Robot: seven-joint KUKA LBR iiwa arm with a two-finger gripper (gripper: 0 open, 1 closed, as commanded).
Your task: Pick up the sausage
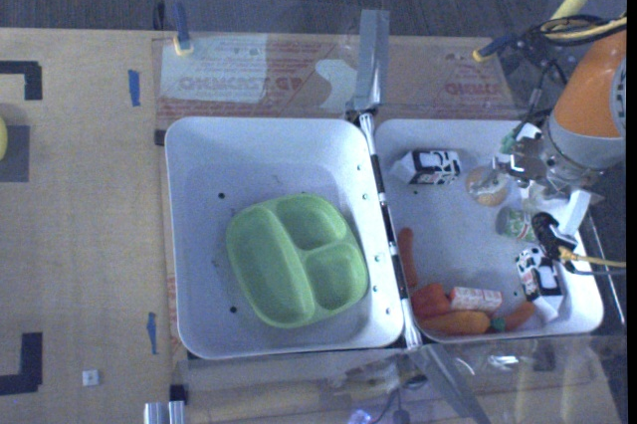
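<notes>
The sausage [406, 259] is a thin reddish-brown stick lying lengthwise against the left wall of the right bin [453, 135]. My gripper [517, 160] hangs over the right part of that bin, well to the right of the sausage and further back. It is just above a round tan item [488, 186]. Nothing shows as held by it.
The left bin [199, 153] holds a green divided plate [297, 259]. In the right bin lie a black-and-white carton [435, 166], a green-and-white round item [514, 224], orange carrot-like pieces [450, 311], a small pale box [476, 297] and a second black-and-white carton [537, 275].
</notes>
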